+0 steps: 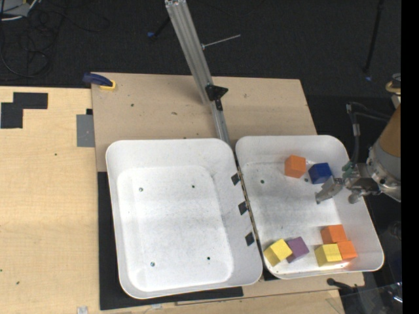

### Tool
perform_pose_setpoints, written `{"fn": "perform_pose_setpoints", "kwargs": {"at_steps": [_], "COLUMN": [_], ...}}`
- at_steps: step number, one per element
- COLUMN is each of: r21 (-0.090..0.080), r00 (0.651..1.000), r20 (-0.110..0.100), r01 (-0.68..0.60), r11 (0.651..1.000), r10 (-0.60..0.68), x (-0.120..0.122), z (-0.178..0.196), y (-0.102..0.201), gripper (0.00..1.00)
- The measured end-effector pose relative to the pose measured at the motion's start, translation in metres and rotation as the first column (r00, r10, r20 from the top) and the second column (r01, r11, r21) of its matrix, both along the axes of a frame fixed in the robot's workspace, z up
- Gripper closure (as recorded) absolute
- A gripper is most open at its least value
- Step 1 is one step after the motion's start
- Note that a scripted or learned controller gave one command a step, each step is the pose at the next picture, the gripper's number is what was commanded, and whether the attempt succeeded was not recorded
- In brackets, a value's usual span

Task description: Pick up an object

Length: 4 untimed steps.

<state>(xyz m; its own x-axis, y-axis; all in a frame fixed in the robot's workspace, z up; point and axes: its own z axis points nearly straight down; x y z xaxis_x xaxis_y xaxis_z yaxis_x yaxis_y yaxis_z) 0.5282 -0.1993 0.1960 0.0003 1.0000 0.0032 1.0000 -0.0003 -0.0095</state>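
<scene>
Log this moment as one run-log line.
task: pick up object | gripper: over right bin, nothing visibly held | nearest: blue cube, orange cube | left bin: untouched

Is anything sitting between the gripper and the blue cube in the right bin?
Nothing visible. The gripper hangs just below the small blue cube in the right white bin, with bare bin floor between them. The orange cube sits on the blue cube's far side.

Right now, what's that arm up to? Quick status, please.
Gripper open over the right bin, holding nothing. Nearest: blue cube beside orange cube. Other blocks clustered at bin's near edge. Nothing in the way.
</scene>
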Motion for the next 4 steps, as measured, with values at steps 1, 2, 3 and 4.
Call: {"fn": "perform_pose_setpoints", "kwargs": {"at_steps": [1, 2, 3, 4], "r21": [0.0, 0.0, -0.002, -0.003], "r00": [1.0, 1.0, 1.0, 1.0], "r20": [0.001, 0.002, 0.006, 0.011], "r01": [0.001, 0.001, 0.008, 0.002], "r11": [1.0, 1.0, 1.0, 1.0], "r10": [-0.001, -0.001, -0.008, -0.002], "x": [-0.003, -0.011, -0.01, -0.013], "z": [-0.044, -0.103, -0.091, -0.047], "y": [0.004, 0.0, -0.002, 0.002], "gripper": [0.0, 0.0, 1.0, 1.0]}}
